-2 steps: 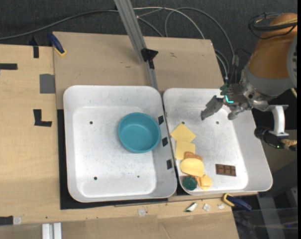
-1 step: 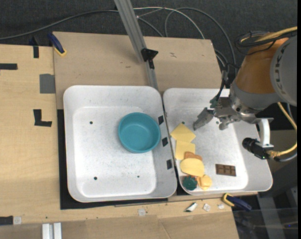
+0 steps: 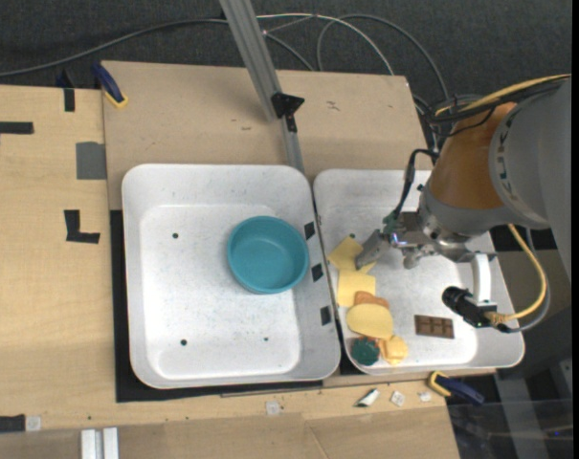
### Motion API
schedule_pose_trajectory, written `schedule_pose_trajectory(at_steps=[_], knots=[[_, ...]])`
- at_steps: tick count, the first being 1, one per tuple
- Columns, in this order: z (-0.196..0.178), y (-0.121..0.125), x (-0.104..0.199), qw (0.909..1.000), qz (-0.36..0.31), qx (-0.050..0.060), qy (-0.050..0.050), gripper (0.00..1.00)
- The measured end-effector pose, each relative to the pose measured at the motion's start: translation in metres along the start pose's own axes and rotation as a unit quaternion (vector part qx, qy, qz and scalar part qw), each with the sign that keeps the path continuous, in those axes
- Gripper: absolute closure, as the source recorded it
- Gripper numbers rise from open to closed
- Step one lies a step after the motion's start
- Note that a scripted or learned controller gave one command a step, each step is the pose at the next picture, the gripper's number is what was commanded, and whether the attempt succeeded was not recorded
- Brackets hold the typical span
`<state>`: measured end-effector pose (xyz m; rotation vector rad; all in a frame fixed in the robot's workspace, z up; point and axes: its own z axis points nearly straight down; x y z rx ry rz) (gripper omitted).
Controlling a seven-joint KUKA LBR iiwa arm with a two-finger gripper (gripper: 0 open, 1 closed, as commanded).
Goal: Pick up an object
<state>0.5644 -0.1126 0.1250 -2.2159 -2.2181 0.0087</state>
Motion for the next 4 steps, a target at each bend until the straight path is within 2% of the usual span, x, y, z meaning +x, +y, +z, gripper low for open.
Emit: schedule_pose_trajectory(at_steps=[1,2,4], knots=[[0.036,0.001,0.000,1.0000,0.000,-0.004,0.000,0.00],[0.025,0.001,0.001,1.0000,-0.001,-0.004,0.001,1.00],[-0.092,0.005,0.016,1.0000,-0.001,-0.006,0.000,1.00]])
